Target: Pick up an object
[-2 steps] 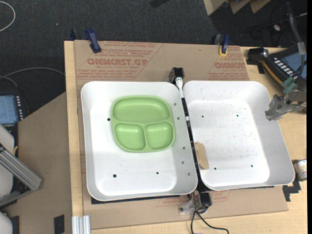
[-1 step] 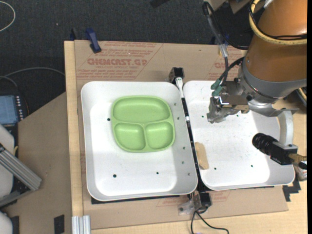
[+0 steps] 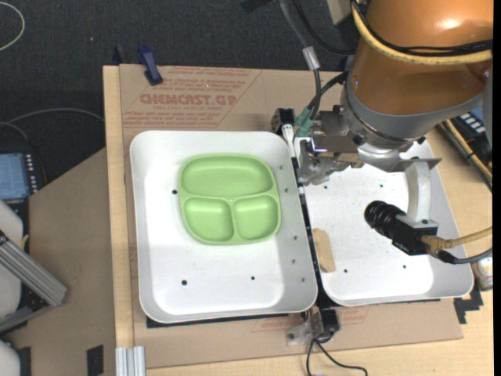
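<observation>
A light green divided plate (image 3: 229, 197) with three compartments lies flat in the left white bin (image 3: 156, 280), in its upper middle. My gripper (image 3: 313, 163) hangs below the grey and orange wrist, over the upper left corner of the right white bin (image 3: 368, 288), close to the wall between the two bins. It is to the right of the plate and apart from it. I see nothing held at the gripper.
A small tan strip (image 3: 323, 251) lies at the right bin's left edge, near the divide. Both bins rest on a cardboard sheet (image 3: 196, 92) with a blue clip (image 3: 149, 65) at its far left corner. Cables run behind the bins.
</observation>
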Motion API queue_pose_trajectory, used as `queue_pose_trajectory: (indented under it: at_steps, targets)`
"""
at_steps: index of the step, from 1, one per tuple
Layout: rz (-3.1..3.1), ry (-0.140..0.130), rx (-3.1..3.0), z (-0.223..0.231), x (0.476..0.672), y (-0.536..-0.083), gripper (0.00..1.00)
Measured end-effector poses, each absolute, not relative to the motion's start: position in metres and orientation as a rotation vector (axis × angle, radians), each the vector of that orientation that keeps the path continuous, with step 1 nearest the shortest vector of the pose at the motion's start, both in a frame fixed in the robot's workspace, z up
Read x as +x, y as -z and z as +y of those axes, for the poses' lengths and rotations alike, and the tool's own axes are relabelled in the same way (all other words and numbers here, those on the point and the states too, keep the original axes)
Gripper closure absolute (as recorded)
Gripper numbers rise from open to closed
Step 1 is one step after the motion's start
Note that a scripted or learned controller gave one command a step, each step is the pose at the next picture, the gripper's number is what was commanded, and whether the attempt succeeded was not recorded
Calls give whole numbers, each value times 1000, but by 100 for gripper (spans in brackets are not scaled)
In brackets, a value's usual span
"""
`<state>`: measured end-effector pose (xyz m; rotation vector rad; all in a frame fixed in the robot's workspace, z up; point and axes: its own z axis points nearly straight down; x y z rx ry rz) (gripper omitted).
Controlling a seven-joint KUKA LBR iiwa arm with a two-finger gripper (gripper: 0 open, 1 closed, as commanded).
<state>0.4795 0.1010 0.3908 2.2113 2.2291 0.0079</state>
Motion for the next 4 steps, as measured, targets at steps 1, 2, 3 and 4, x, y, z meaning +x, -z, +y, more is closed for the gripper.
queue_pose_trajectory:
  at_steps: [1, 2, 3, 4]
  targets:
    - [2229, 7, 2219, 142, 478, -358, 100]
    - [2218, 19, 2232, 100, 546, -244, 100]
    - [2216, 6, 2231, 48, 479, -284, 100]
    - [2210, -23, 2214, 20, 481, -427, 100]
